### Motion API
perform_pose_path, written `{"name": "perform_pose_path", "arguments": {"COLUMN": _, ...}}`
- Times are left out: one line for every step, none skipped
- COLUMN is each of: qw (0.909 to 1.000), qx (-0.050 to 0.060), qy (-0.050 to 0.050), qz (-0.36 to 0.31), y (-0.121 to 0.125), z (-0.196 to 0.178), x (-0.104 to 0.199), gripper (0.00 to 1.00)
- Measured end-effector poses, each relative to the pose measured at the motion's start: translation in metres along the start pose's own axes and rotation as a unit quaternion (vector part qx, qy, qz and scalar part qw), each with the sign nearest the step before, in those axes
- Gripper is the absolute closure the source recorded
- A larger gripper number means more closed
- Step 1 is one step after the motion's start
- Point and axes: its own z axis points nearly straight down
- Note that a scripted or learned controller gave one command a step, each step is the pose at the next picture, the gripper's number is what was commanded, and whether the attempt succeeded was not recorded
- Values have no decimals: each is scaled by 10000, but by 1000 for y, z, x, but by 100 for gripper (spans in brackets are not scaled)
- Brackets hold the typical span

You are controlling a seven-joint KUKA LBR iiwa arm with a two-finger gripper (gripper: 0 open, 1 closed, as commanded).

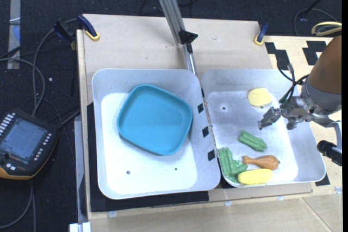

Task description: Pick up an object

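A pale wooden desk point(136, 43) carries two shallow white bins over dark carpet.
In the right white bin point(310, 163), the end effector point(268, 118) hovers slightly open, gripping nothing, between a round yellow toy point(259, 96) and a green ridged toy point(252, 140); a blue square plate point(155, 118) fills the left white bin point(109, 171).

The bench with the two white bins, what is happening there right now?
A grey robot arm reaches in from the right over the right bin. Its end effector hangs above the bin floor, between a pale yellow round item and a green toy vegetable, with nothing seen between its fingers. Near the bin's front edge lie a brown drumstick toy, a yellow piece and another green piece. The left bin holds a blue plate. Nothing is picked up yet.
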Motion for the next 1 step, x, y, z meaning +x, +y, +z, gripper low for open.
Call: {"name": "perform_pose_path", "arguments": {"qw": 10000, "qx": -4, "qy": 0, "qz": -1, "y": -2, "z": 49, "x": 10, "gripper": 0}}
